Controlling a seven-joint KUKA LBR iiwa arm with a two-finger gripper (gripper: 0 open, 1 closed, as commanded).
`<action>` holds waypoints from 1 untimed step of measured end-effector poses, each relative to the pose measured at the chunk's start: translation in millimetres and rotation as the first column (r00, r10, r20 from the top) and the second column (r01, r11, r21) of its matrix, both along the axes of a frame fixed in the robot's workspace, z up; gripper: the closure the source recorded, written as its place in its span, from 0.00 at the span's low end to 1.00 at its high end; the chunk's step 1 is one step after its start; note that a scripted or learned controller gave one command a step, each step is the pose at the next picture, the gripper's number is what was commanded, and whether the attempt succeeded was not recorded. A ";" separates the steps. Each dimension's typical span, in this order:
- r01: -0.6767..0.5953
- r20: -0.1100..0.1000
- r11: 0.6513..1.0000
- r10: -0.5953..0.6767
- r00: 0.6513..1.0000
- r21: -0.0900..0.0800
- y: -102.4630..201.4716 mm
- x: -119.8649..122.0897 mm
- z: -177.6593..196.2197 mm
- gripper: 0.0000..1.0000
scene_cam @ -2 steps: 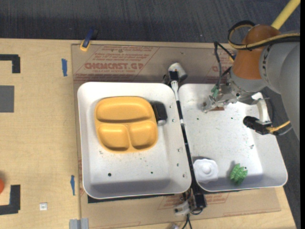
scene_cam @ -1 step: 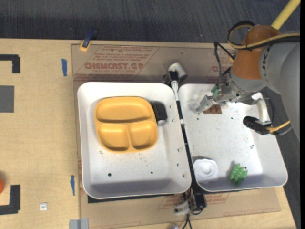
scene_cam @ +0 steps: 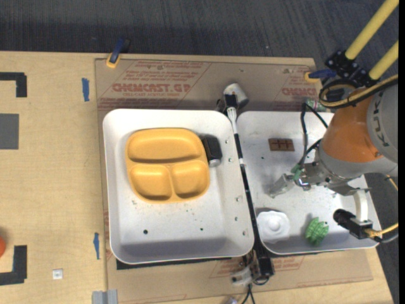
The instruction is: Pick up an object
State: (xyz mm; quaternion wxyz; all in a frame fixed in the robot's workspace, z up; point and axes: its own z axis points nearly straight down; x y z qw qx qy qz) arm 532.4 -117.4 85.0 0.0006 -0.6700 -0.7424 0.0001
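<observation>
Gripper (scene_cam: 286, 183): hung low in right bin (scene_cam: 253, 170), fingers' spread hard to tell, nothing seen between them.
Objects: green ball (scene_cam: 316, 230), white cap (scene_cam: 273, 223) near front wall.
Left bin (scene_cam: 117, 189): yellow tray (scene_cam: 168, 163) partly hid black item (scene_cam: 212, 149).

Dark grey carpet floor (scene_cam: 190, 11) across the top. Light wood desk (scene_cam: 50, 170) below it, with a brown cardboard sheet (scene_cam: 190, 81) laid on top, red print on it. Black tape marks (scene_cam: 19, 84) at desk's left, blue tape strips (scene_cam: 85, 88) along the cardboard's left edge. Light is even, soft shadows.
</observation>
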 end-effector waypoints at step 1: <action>0.051 0.001 0.999 -0.051 0.999 0.000 1.8 -53.3 -0.1 0.00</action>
